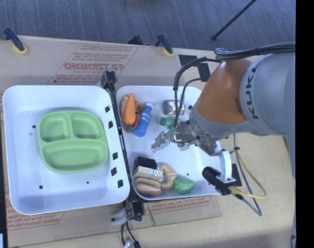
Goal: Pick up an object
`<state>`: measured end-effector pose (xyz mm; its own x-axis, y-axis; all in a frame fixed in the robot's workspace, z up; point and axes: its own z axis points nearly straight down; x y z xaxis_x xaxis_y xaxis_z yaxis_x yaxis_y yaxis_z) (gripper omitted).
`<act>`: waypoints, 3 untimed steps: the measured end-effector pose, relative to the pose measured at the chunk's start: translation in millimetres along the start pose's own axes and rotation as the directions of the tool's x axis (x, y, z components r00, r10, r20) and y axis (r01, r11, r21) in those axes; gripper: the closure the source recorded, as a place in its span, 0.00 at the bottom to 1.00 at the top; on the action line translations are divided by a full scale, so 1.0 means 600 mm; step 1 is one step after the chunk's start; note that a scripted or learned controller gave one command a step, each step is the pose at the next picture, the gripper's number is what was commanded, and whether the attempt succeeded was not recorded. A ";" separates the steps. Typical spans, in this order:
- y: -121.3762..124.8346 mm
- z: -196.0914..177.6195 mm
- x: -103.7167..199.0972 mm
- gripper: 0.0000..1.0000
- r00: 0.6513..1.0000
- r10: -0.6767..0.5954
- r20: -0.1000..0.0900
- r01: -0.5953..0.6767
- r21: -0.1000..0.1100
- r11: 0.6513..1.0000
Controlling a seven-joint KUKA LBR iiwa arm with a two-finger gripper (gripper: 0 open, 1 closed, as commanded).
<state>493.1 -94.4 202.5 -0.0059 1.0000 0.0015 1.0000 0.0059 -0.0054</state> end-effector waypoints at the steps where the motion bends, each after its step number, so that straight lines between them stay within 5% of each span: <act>1: 0.086 0.098 -0.011 0.00 0.997 -0.081 0.002 0.081 -0.002 0.997; 2: 0.170 0.185 -0.014 0.00 0.993 -0.118 0.001 0.118 -0.001 0.993; 3: 0.170 0.185 -0.014 0.00 0.993 -0.118 0.002 0.118 -0.002 0.993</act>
<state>594.7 -102.0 91.2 -0.1237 0.9923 0.0006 0.9923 0.1237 -0.0035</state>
